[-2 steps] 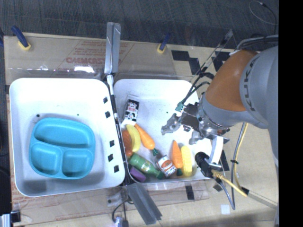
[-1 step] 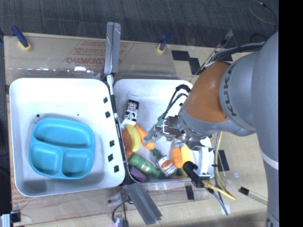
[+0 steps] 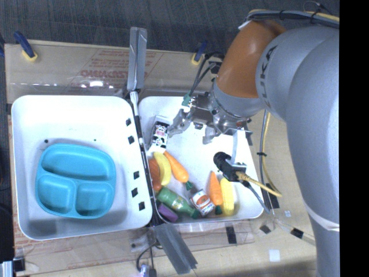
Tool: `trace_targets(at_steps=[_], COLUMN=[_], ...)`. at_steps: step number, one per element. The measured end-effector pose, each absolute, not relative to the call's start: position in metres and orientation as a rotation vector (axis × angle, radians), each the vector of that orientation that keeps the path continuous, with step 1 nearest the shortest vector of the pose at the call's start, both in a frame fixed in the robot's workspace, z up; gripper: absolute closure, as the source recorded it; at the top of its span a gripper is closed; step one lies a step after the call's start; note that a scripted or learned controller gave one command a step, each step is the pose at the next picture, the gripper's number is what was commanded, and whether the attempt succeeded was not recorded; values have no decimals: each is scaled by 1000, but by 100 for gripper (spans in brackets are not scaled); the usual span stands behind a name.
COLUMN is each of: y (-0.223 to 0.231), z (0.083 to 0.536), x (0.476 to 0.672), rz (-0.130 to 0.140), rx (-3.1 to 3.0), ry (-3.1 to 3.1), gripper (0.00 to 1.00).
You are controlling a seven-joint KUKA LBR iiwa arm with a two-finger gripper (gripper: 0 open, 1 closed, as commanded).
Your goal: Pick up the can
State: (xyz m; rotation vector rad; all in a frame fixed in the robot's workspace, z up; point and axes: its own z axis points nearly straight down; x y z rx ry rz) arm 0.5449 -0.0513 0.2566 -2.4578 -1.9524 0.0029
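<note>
Over the twelve o'clock half of the right shallow white bin (image 3: 164,107), at the end of the grey arm with its orange band (image 3: 305,108): the two-finger gripper (image 3: 193,129), fingers (image 3: 177,123) spread apart and gripping nothing (bare white floor between them).

At six o'clock in that same bin, well apart from the gripper: the small red-and-white metal can (image 3: 202,202), lying tilted among the toys crowded along the near wall. Close against the can at nine o'clock, a green bottle-shaped toy (image 3: 172,199); at seven o'clock of that, a purple rounded toy (image 3: 167,213) against the bin wall. Just beside the can at two o'clock, an orange toy carrot (image 3: 215,188), and pressed to its three o'clock side, a long yellow toy fruit (image 3: 228,196).

Further up, toward nine o'clock of the bin: a second orange carrot with a green tip (image 3: 176,166), lying slantwise, with a pale yellow banana-like toy (image 3: 163,167) beside it. At ten o'clock, near the gripper, a small black-and-white printed carton (image 3: 160,133).

In the left shallow white bin (image 3: 69,117), toward six o'clock: a light blue plastic tray with three compartments (image 3: 75,180), lying flat.
</note>
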Motion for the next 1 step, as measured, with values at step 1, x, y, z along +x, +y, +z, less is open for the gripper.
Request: trace_targets(at_steps=[1], y=[-110], z=[118], x=[512], rz=[7], rx=[-2464], ry=[-1941], gripper=[0])
